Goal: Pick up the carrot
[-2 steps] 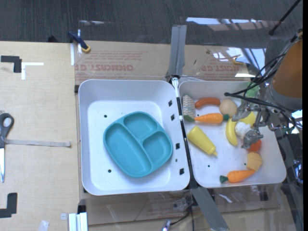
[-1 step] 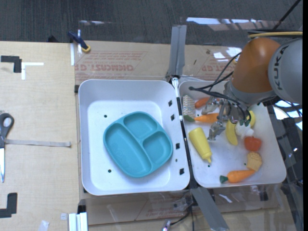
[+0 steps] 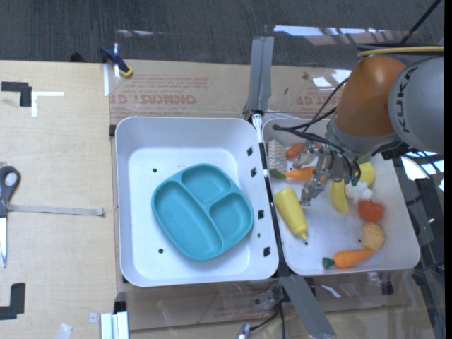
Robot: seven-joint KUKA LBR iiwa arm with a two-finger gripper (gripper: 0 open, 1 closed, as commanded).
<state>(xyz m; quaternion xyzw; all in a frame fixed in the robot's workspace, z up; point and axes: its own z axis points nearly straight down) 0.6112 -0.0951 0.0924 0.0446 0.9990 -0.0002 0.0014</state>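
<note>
Camera view: gripper (image 3: 316, 187) hangs low in the right bin (image 3: 395, 260), over an orange piece (image 3: 302, 174) near the bin's left wall; whether it is open or closed, cannot tell. The carrot (image 3: 351, 258) lies at the near rim, well apart from the gripper. Mustard bottle (image 3: 291, 212) and banana (image 3: 340, 197) flank the gripper; open floor sits between them. Teal plate (image 3: 203, 211) sits in the left bin (image 3: 134, 189).

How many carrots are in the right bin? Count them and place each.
2. The front carrot lies at the right bin's near edge; the back carrot lies beside the gripper. An orange piece behind it may be a third; the arm hides some.
</note>
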